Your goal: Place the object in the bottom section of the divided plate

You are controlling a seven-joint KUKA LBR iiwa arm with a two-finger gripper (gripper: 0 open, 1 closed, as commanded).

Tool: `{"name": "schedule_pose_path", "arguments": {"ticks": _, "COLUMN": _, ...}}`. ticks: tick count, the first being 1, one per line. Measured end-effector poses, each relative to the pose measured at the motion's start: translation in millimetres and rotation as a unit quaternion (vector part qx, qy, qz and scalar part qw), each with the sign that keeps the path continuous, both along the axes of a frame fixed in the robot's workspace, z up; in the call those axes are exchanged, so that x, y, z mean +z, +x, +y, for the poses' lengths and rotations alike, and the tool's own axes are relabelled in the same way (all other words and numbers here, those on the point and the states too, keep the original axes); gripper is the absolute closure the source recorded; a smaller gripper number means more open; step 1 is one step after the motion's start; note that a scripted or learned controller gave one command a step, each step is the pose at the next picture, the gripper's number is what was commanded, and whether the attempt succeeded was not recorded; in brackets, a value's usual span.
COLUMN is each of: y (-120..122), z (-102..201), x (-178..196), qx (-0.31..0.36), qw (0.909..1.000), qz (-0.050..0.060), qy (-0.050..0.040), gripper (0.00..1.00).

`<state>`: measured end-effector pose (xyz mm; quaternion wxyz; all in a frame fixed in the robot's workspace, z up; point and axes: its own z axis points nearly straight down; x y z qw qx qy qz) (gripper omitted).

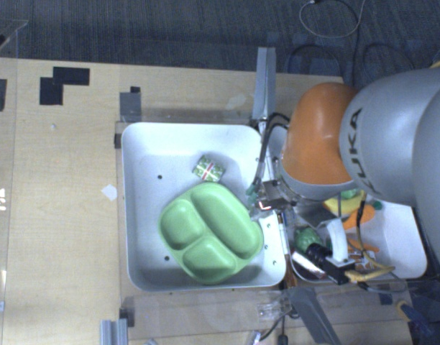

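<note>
A green divided plate (211, 231) lies in the left white bin (144, 192), tilted, with three sections that hold nothing. A small green, white and red object (208, 169) sits on the bin floor just above the plate's top edge. The gripper (267, 198) hangs at the wall between the two bins, to the right of the plate, under the grey arm and its orange band (317, 146). Nothing shows held in it.
The arm's bulk covers most of the right bin (403, 246). Beneath it lie yellow, orange and green items (349, 205) and a dark utensil (317, 261). Metal brackets (264, 74) stand at the bins' corners on the wooden bench.
</note>
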<state>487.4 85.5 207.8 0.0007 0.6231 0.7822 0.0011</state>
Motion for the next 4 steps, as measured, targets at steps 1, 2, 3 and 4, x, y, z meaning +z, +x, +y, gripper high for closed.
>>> {"name": "schedule_pose_path", "arguments": {"ticks": 1, "y": 1, "z": -15, "x": 15, "qx": -0.059, "qw": 0.9982, "qz": -0.001, "qy": 0.0001, "gripper": 1.00}}
{"name": "schedule_pose_path", "arguments": {"ticks": 2, "y": -1, "z": 48, "x": -90, "qx": -0.149, "qw": 0.9888, "qz": 0.001, "qy": 0.0004, "gripper": 1.00}}
{"name": "schedule_pose_path", "arguments": {"ticks": 3, "y": -1, "z": 46, "x": -90, "qx": -0.151, "qw": 0.9885, "qz": 0.001, "qy": -0.0011, "gripper": 0.00}}
{"name": "schedule_pose_path", "arguments": {"ticks": 4, "y": 14, "z": -4, "x": 99, "qx": -0.110, "qw": 0.9940, "qz": -0.001, "qy": 0.0006, "gripper": 0.00}}
